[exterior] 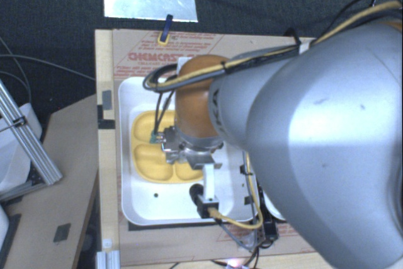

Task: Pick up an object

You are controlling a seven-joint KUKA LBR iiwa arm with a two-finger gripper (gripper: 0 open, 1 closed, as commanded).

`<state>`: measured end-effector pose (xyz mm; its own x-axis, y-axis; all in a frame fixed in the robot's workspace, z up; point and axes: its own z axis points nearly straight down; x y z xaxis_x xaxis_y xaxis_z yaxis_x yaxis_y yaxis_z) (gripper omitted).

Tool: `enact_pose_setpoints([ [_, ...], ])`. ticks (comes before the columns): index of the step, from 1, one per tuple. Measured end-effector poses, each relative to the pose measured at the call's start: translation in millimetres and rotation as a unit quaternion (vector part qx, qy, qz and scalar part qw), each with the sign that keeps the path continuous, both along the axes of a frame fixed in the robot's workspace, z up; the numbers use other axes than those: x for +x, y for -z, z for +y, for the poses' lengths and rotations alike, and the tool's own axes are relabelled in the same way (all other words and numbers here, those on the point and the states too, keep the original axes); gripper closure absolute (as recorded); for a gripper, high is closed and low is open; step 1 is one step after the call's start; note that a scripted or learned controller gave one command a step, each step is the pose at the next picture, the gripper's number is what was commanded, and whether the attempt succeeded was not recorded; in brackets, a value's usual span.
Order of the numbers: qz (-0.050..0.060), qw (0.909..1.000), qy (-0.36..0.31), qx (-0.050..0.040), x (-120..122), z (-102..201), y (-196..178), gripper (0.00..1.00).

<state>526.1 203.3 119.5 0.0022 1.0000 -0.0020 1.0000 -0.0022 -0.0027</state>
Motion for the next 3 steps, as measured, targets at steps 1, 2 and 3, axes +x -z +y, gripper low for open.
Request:
enact_pose_setpoints([
  [1,-0.004,1.0,0.0,0.0014,27,-18,-58,1.0],
  [2,-0.004,1.0,-0.006,0.0032,-12,34,-150,1.0],
  [3,-0.002,1.0,-0.005,0.0019,-11,32,-155,1.0],
])
